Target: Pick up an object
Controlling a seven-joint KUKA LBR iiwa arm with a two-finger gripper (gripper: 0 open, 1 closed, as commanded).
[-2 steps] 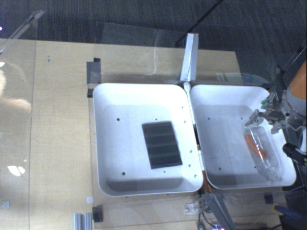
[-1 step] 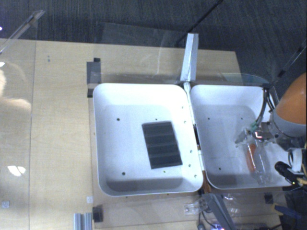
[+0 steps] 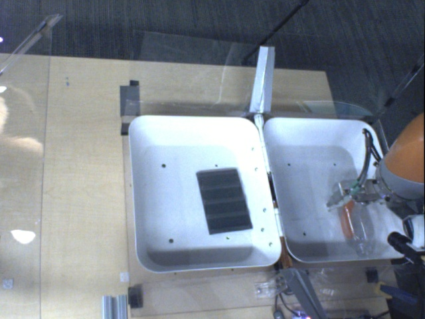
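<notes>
Down at the front of the counter (image 3: pixel 80 244), the left bin (image 3: pixel 149 178) holds a dark ribbed pad (image 3: pixel 224 200) lying flat. Over in the right bin (image 3: pixel 299 151), the pincer (image 3: pixel 346 201) sits low beside a clear tube with an orange streak (image 3: pixel 352 223). Can't tell if it's clenched or released. My guess: that slick, see-through tube could roll or squirt out sideways if the grab lands off-center.

A ridged slab (image 3: pixel 225 201) lies in the left bin (image 3: pixel 149 145); gripper (image 3: pixel 346 198) over the right bin (image 3: pixel 299 138).
</notes>
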